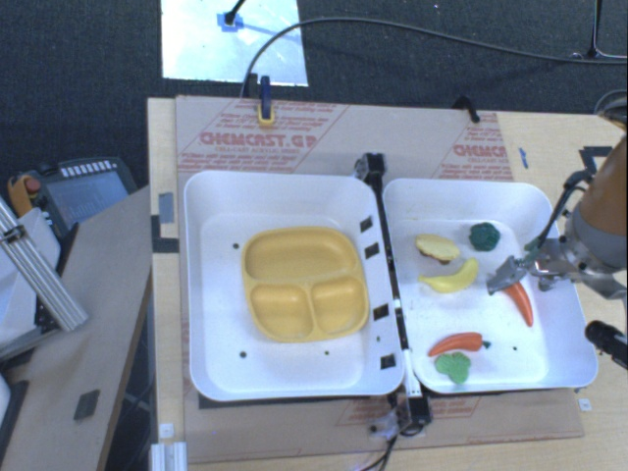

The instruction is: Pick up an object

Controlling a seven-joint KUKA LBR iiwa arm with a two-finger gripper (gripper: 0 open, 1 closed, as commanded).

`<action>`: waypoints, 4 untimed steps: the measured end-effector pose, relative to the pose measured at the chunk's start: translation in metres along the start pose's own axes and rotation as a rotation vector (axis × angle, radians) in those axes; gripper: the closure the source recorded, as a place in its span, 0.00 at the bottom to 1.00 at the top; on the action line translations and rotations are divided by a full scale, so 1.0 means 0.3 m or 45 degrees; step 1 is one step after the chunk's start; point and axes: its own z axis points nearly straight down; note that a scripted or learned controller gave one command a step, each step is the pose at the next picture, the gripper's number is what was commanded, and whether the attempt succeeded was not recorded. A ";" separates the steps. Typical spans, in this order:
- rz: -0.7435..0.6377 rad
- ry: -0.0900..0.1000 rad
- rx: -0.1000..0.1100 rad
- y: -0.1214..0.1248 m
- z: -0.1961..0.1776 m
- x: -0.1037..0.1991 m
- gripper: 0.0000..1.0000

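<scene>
The right bin (559,361) holds several toy foods. A yellow banana (449,279) lies near its middle, with a tan and yellow piece (438,248) just behind it. A dark green piece (484,235) sits toward the back. At the front, a red chili (456,342) rests beside a light green broccoli (452,366). An orange carrot (521,303) lies at the right. My gripper (507,277) reaches in from the right, low over the bin, just above the carrot's upper end and right of the banana. Nothing is visibly held in it.
The left bin (211,263) holds a yellow divided tray (299,283). A black divider (385,273) with clips runs between the bins. Cardboard (294,135) lies under both bins. A control pendant (83,194) and metal rail (39,273) stand at the left.
</scene>
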 end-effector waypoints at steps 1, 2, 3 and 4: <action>0.000 0.000 0.000 -0.002 0.151 0.030 0.00; 0.001 0.000 0.000 0.000 0.275 0.031 0.00; 0.001 -0.002 -0.005 0.003 0.236 0.030 1.00; -0.002 -0.003 -0.007 -0.016 0.036 0.036 1.00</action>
